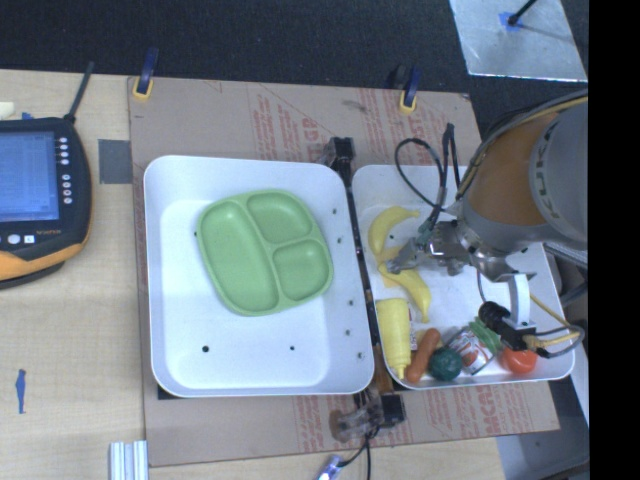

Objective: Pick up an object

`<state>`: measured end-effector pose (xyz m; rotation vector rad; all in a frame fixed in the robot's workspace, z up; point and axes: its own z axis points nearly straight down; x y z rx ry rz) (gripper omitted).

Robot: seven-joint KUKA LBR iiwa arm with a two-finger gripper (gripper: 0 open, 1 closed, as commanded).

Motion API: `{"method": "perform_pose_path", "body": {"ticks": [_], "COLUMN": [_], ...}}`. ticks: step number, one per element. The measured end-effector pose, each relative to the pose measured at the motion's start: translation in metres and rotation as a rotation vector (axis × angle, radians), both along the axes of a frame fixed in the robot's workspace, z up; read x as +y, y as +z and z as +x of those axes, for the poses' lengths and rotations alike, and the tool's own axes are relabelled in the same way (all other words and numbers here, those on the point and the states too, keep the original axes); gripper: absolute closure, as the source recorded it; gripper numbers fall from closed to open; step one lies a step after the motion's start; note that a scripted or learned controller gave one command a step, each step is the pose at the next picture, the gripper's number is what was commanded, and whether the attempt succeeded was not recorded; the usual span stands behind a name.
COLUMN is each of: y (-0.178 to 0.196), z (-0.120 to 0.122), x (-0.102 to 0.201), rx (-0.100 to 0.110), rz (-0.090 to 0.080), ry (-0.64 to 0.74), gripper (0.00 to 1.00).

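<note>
Pincer (400, 261), state impossible to tell, over bananas (392, 226) in right bin (560, 368); green plate (265, 251) in left bin (180, 368).

a robot lab: teach pendant (35, 196) on a cardboard-covered bench (250, 118), clamps (146, 73), loose cables (420, 163).

Left bin (180, 358): smooth white plastic, slight sheen. Green divided plate (265, 251) in it: matt plastic, soft highlights. Right bin (375, 183), at the plate's 3 o'clock: same white plastic. Bananas (392, 230): smooth, dull yellow toy plastic. Bench cover (240, 118): matt brown cardboard with printed red marks. Arm (530, 183): satin grey casing, orange band glossy. Pendant (35, 203) at 9 o'clock: glossy screen, orange rubbery-looking rim.
</note>
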<state>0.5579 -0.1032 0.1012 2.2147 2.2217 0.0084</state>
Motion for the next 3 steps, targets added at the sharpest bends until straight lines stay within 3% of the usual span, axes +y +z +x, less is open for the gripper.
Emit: {"method": "perform_pose_path", "body": {"ticks": [1, 2, 3], "y": [-0.009, -0.009, -0.008], "z": [0.071, 0.096, 0.098], "x": [0.006, 0.005, -0.026], "rx": [0.009, 0.022, 0.019], "rz": [0.0, -0.004, 0.009], "ry": [0.0, 0.001, 0.0], "gripper": [0.0, 0.0, 0.0]}}
